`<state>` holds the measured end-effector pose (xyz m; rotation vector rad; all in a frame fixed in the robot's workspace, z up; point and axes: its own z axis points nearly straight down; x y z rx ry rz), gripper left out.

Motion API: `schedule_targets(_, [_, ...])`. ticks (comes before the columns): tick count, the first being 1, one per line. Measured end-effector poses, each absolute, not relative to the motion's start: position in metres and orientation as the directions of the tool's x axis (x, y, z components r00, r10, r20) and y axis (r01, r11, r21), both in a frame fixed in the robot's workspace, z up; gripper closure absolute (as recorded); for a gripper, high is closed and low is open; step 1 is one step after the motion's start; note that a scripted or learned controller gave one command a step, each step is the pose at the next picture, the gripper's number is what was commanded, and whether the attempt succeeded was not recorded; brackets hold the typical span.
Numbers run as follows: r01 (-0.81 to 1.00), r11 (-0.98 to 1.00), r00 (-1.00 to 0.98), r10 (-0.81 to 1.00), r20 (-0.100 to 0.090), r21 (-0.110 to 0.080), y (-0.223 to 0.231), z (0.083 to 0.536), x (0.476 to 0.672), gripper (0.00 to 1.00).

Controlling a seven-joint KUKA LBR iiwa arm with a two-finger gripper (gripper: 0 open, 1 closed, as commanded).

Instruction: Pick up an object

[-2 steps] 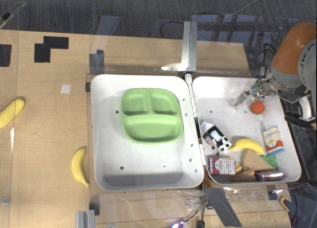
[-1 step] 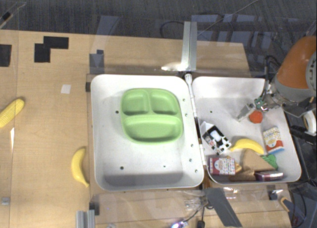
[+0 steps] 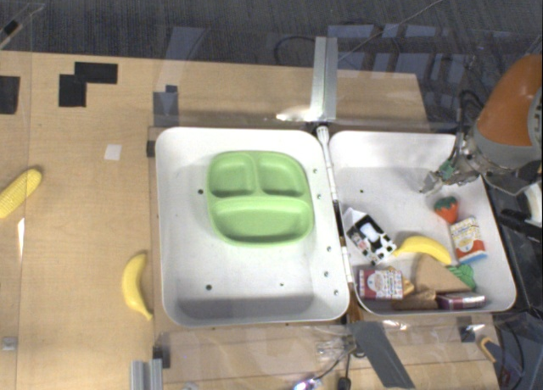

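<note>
- Strawberry toy [image 3: 447, 208], small and red with a green top, lies in the right bin [image 3: 373, 159], near its right wall and just below the gripper [image 3: 447, 173].
- By the look of it, it is light, hard plastic: stiff, rounded, somewhat slippery. A hold across its widest part would serve best; a pinch near the tapered end could squirt it out.
- The gripper hangs just above the strawberry toy; whether its fingers are apart or together I cannot tell, and nothing shows between them.
- Just beside the toy sits a small carton [image 3: 467, 239]; a banana [image 3: 423, 248], a black-and-white piece [image 3: 370, 236] and a red box [image 3: 381, 283] crowd the bin's lower part.
- The left bin [image 3: 182, 210] holds a green divided tray [image 3: 258, 196].
- On the bench [image 3: 76, 210] lie a corn cob [image 3: 19, 193] and a second banana [image 3: 135, 284].
</note>
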<state>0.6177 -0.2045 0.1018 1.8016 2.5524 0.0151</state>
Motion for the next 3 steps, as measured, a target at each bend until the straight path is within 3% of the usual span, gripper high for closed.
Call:
schedule_targets(1, [0.942,0.335,-0.335,0.942,-0.008,0.018,-0.204,0.102,0.618,0.0])
schedule_targets(2, [0.892,0.453,-0.453,0.892,-0.005,0.007,-0.206,0.148,0.584,0.0])
schedule_targets(3, [0.93,0.369,-0.369,0.93,-0.003,0.006,-0.207,0.186,0.552,0.0])
